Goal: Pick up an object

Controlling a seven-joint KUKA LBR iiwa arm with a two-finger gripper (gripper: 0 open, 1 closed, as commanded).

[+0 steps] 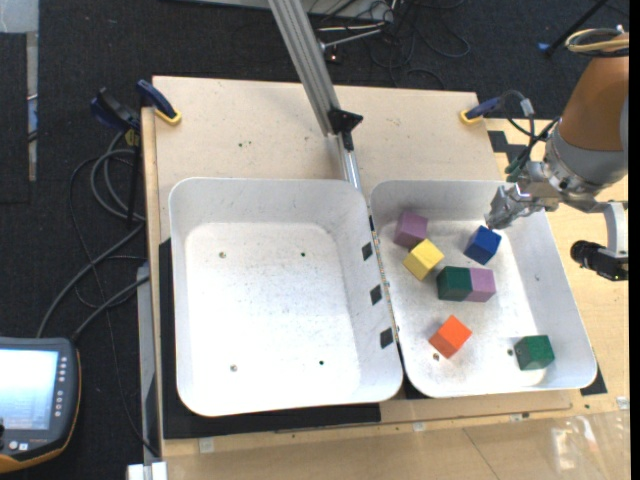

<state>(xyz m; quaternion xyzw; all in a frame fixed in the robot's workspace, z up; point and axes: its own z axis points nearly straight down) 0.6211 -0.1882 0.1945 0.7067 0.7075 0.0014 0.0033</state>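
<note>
**Caller:** Over the right-hand shallow white plastic bin, near its far rim, the grey two-finger gripper is seen hanging, angled down toward the small blue cube, which lies just below and beside it.

**Analyst:** And the blue cube is judged to be the target. It is set a little apart from the purple cube and the yellow cube, so room is left on either side for the fingers.

**Caller:** How is this step best carried out?

**Analyst:** The gripper ought to be centred over the cube, with the fingers lined up across two flat faces, not across corners. A straight descent is wanted, so the cube is not nudged toward the dark green cube and the second purple cube touching it nearer the front.

**Caller:** And the fingers, are they spread or closed?

**Analyst:** That cannot be told; the tips are too small and blurred against the bin wall. Nothing is seen held between them, and contact with the blue cube cannot be confirmed.

**Caller:** The orange cube and another green cube are noted well apart, toward the near edge.
</note>
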